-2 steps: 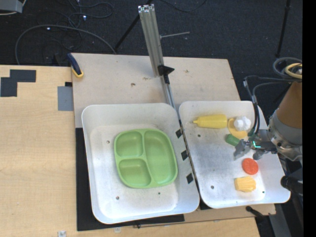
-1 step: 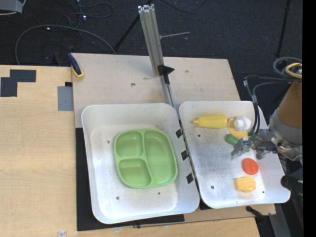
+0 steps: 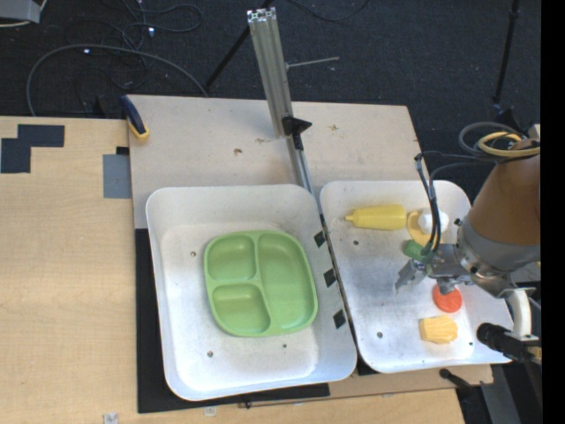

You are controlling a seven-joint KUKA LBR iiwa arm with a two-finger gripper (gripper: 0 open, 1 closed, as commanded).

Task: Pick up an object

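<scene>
Nearest us, the yellow block [image 3: 439, 329] and red piece [image 3: 448, 300] crowd the jaws [image 3: 413, 274]; we cannot tell their opening, so they may nudge both aside.

Bench [image 3: 221, 140]: 2 white bins [image 3: 177, 237] [image 3: 380, 325] side by side.

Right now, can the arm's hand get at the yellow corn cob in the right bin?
Probably yes. The corn cob lies in the open near the far wall of the right bin, nothing on top of it. The hand hangs just short of it, over the same bin.
</scene>
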